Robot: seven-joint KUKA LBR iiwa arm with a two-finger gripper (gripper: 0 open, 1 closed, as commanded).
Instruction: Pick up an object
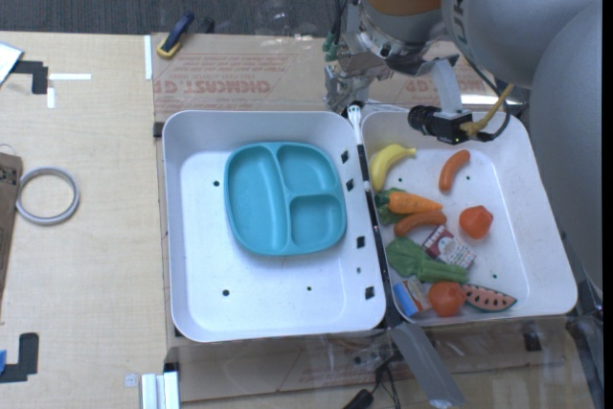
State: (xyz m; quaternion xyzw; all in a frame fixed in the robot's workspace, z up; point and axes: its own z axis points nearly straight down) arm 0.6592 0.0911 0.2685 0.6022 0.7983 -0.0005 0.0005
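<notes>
The right bin (536,206) holds several toy foods: a yellow banana (386,160), an orange sausage (454,170), a carrot (414,203), a red tomato (475,221), a green leafy piece (421,261), a small red-and-white packet (448,249), a watermelon slice (488,300) and a second tomato (445,298). A teal divided plate (285,198) lies in the left bin (192,273). My gripper (343,96) hangs over the far end of the wall between the two bins, above and left of the banana, with nothing seen in it.
A roll of tape (45,194) lies on the wooden bench at the left. A blue and yellow tool (175,34) rests behind the bins by the cardboard sheet (249,77). The grey arm covers the upper right.
</notes>
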